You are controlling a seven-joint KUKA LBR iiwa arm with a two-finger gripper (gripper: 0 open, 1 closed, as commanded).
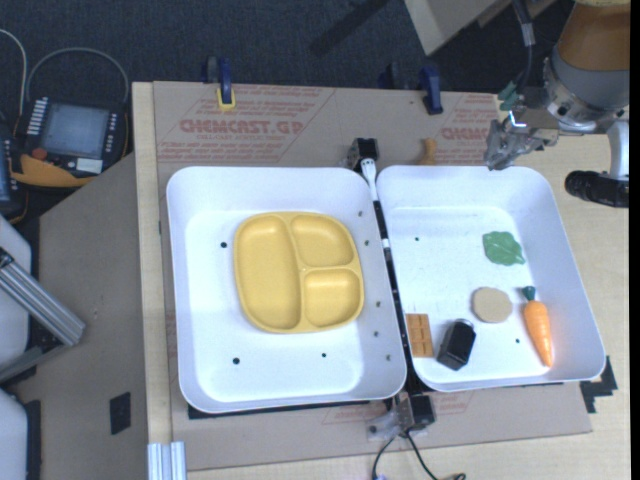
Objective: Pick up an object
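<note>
Five small objects are found in the right bin (560, 218), all well below the gripper (503, 155), toward the near edge. A green leafy piece (503, 248) is placed nearest it. Further down, a round tan disc (491, 305) is set just beside an orange carrot (539, 330). A black block (457, 344), tilted, and a brown waffle-like piece (419, 334) are set lower left.

A robotics lab. A brown cardboard-covered worktop (300, 118) held by blue clamps (222, 80) carries two shallow white plastic bins (190, 268) well left of and below the fingers (503, 153). Far left of the fingers, a grey handheld control pendant with a screen (72, 133) lies on dark carpet (250, 18), cable looped.
</note>
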